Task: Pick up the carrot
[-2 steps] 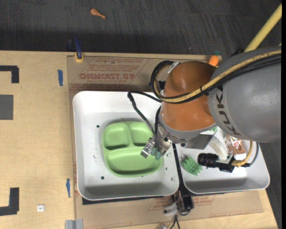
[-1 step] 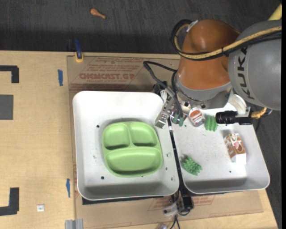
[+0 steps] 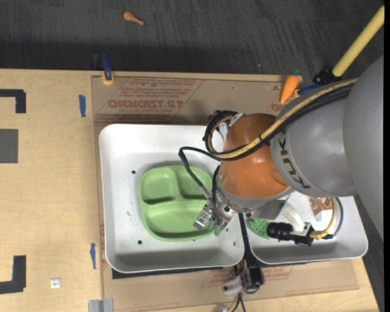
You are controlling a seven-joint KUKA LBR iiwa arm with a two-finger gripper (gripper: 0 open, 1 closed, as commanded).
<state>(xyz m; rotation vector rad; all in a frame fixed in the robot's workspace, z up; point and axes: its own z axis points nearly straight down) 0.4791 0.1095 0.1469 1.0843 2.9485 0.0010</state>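
Camera view puts the slim orange carrot with a green tip (image 3: 287, 90) on the tan cardboard sheet (image 3: 152, 100) beyond the far rim of the bins, outside both of them, just beside the yellow-and-black cable bundle (image 3: 317, 91) that runs along the arm. Its long axis runs steeply up the frame and leans slightly right, with the green end farthest from the bins.

The metal two-finger gripper (image 3: 209, 217) sits low over the near-right corner of the light green divided plastic plate (image 3: 167, 201) in the left shallow white bin (image 3: 116, 183). Whether it is released or clenched I cannot tell (the wrist's orange band (image 3: 250, 164) and loose cables crowd it), and nothing can be seen held in it.

So the carrot lies well apart from the gripper, up the frame and to the right, past the bin's far wall. Reaching it likely means lifting clear of the plate, crossing that wall, and turning the wrist so it closes across the carrot's narrow width.

A small orange object (image 3: 133, 18) on the dark floor is too small to identify.
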